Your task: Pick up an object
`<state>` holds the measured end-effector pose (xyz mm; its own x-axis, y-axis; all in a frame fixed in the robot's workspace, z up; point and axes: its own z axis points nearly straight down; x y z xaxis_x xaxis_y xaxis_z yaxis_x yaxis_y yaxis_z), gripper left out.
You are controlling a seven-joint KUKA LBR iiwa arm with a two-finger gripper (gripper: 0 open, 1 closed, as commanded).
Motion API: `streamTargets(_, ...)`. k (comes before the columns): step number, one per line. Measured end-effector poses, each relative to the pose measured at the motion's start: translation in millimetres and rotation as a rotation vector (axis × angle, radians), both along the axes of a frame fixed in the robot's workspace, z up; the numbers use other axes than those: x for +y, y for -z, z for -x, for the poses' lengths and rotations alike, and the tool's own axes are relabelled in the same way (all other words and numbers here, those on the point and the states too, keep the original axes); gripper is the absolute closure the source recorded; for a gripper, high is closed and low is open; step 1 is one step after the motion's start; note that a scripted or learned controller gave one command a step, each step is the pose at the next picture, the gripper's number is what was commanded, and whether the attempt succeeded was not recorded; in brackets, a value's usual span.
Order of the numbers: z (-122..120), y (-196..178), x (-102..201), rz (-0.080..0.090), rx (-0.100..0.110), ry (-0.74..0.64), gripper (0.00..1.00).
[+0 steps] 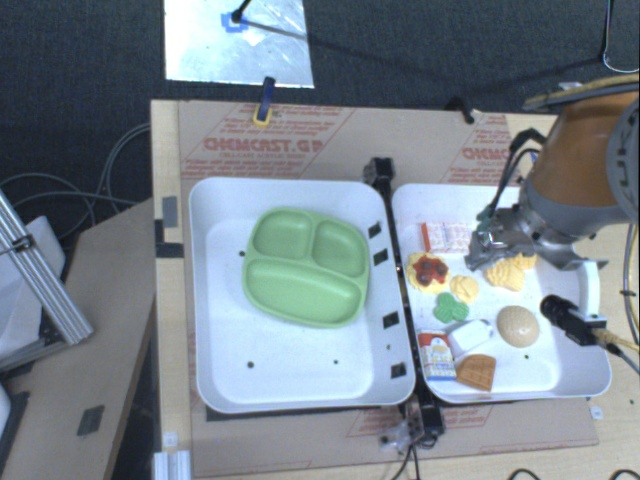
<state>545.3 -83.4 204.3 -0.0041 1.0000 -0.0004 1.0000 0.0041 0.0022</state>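
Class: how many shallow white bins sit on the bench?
2: the left bin holds the green divided plate; the right bin holds the toy food.

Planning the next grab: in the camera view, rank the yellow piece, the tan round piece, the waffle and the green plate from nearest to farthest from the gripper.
From the gripper, in the right bin:
1. Yellow piece, just below and right of it.
2. Tan round piece, lower in the same bin.
3. Waffle, at that bin's front edge.
4. Green plate, in the left bin.
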Motion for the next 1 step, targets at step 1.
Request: streamTargets(1,-1.1,-20.7,0.1,0.0,-0.001,0.0,1.0)
